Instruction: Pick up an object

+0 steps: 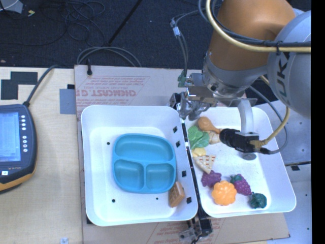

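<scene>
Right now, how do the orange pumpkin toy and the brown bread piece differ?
The orange pumpkin toy lies in the right bin; the brown bread piece lies in the left bin, beside the blue tray. The pumpkin is round and ribbed; the bread is wedge-like. Pumpkin looks larger. Both sit near the bins' front edge.

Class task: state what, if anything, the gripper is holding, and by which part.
Cannot be told: the gripper sits above the right bin's far-left corner, near the chicken drumstick.
</scene>
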Available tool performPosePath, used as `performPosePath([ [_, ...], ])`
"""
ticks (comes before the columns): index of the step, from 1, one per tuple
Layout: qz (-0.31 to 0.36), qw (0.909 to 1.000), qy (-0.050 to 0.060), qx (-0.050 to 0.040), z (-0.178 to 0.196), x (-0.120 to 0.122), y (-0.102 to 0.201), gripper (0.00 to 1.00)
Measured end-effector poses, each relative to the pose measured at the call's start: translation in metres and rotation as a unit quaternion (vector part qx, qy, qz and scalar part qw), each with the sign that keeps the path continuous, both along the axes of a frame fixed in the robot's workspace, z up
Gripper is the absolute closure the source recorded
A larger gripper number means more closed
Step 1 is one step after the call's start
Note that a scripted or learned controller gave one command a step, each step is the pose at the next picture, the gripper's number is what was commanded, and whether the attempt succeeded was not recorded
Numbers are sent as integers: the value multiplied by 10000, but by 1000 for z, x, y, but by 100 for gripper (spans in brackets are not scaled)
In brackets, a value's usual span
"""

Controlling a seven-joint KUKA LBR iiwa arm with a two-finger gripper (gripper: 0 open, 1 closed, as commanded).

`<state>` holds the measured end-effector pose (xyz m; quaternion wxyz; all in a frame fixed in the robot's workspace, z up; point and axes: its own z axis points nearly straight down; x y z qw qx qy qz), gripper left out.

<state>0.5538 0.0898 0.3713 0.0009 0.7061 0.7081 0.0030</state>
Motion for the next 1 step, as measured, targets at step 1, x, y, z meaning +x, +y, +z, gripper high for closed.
performPosePath([
  [1, 31, 10000, 54, -26, 2, 1, 1, 100],
])
